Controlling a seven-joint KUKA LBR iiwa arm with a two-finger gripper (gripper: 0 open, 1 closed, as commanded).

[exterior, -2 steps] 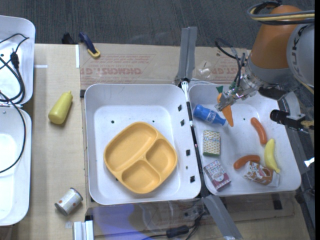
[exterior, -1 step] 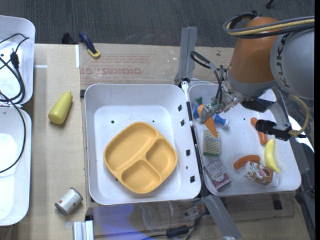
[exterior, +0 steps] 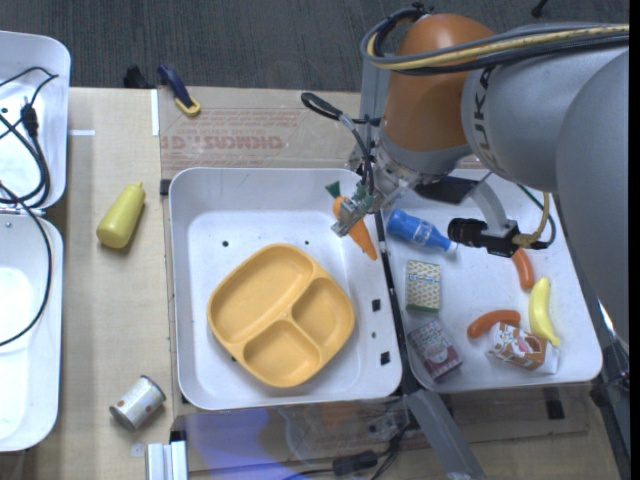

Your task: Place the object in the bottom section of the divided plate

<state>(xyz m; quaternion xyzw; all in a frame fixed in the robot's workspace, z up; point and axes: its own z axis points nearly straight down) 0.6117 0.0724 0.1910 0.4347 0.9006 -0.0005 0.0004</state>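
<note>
I am seeing the gripper (exterior: 358,208) pinching a toy carrot (exterior: 357,220) between its fingers, over the wall where the two bins meet; the carrot is hanging tilted, orange end down; the yellow divided plate (exterior: 282,314) is lying in the left bin (exterior: 200,268), below and left of the carrot, not touching it; a blue bottle (exterior: 416,231) is lying just right of the carrot.

faint red mirrored print on the cardboard sheet (exterior: 240,140) behind the bins, can't really read it, "UK" letters on the grey arm (exterior: 480,88), packet labels too blurry
</note>
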